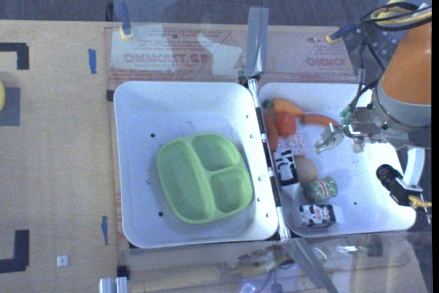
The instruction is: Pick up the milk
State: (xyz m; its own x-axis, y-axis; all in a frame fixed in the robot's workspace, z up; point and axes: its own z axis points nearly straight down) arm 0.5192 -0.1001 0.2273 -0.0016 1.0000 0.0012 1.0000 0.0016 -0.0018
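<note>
Camera view looks down on the wooden counter (55,168) with two white bins. Left bin (137,113) has a green divided plate (204,177) in it. Right bin (363,195) holds the clutter: the milk carton (317,215) sits at its near edge, a small green can (321,188) just behind it, carrots (288,107) far left. Hand (329,141) hovers over the bin's middle, fingers apart, gripping nothing.

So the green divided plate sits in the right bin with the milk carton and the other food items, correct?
Not quite. The camera view shows the green divided plate alone in the left bin; the milk carton and the other food items lie in the right bin.
</note>
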